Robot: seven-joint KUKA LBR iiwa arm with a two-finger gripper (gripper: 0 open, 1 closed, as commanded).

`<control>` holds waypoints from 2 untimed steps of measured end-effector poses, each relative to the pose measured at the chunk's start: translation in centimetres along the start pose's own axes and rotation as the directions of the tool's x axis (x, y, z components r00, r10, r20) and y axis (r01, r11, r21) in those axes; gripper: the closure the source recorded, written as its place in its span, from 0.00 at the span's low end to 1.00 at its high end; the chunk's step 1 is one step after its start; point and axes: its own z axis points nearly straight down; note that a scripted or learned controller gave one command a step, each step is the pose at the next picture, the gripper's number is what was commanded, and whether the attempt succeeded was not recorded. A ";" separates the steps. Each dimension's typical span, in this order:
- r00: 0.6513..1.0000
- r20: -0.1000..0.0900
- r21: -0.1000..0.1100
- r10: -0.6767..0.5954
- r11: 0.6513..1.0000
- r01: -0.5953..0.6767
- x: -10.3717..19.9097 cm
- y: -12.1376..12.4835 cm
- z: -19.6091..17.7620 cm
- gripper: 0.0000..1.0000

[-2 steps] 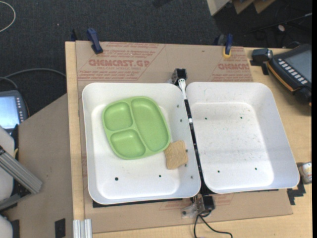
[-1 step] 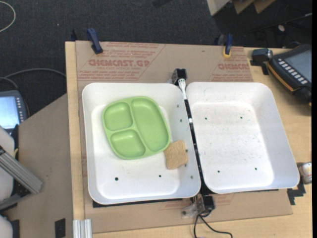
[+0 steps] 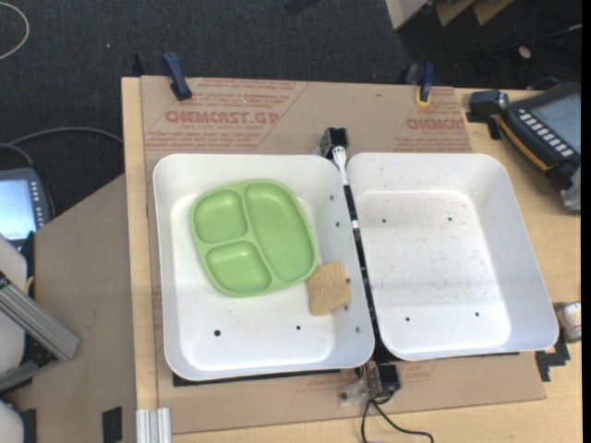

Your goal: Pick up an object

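Note:
A green divided plate [image 3: 254, 238] with three compartments lies in the left white bin [image 3: 185, 330], toward its upper middle. A small tan, flat piece like a cracker or sponge [image 3: 328, 288] lies just beyond the plate's lower right corner, close to the bin's right wall. The right white bin [image 3: 517, 247] sits beside it, its floor showing only a few small dark specks.
Both bins rest on a brown cardboard sheet [image 3: 277, 109] held by a blue clamp [image 3: 175, 75] and a yellow-blue clamp [image 3: 424, 85]. A black cable [image 3: 351, 220] runs along the seam between the bins. A handheld pendant [image 3: 545, 132] lies at the right edge.

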 end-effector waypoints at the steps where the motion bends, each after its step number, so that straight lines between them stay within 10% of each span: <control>1: 1.000 0.009 -0.028 -0.003 1.000 0.003 0.6 0.5 -12.2 1.00; 2: 1.000 0.001 -0.001 -0.003 1.000 0.003 4.1 0.1 -0.1 1.00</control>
